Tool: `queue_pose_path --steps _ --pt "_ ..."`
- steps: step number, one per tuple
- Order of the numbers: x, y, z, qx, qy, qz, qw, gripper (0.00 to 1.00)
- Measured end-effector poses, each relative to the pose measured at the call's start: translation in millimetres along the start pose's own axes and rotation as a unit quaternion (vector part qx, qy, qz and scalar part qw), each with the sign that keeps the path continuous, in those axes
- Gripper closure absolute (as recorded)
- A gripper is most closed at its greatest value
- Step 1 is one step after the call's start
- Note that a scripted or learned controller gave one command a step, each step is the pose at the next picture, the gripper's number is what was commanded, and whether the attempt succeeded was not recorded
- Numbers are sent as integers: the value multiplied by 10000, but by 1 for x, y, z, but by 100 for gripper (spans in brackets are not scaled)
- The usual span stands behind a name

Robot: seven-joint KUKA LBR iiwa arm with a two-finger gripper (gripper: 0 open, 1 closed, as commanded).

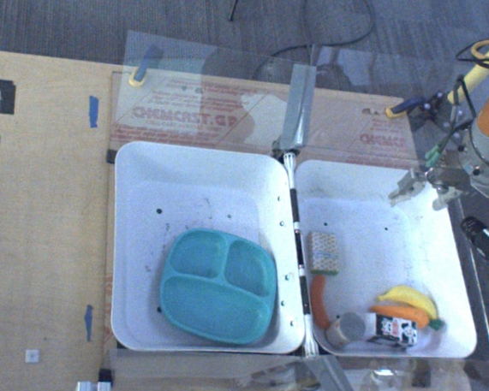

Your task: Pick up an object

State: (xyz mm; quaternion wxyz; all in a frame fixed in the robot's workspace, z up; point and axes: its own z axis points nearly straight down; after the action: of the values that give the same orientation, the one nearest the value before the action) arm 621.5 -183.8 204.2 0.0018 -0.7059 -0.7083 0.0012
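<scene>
Yellow banana, curved, perhaps plastic.

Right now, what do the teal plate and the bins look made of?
Teal divided plate: likely moulded plastic, matte, going by its uniform colour and soft rounded ridges. White bins: probably thin formed plastic, smooth, slightly speckled, with rounded corners. Neither is certain from this view.
</scene>
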Motion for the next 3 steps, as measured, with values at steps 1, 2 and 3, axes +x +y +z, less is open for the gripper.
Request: queue_pose_path --steps 1,2,3 --pt "-18 -54 38 1 5 -925 9957 0" --pt "-24 -115 115 -13 2 -923 9957 0" --pt "-32 -134 117 -98 6 -1225 9924 0"
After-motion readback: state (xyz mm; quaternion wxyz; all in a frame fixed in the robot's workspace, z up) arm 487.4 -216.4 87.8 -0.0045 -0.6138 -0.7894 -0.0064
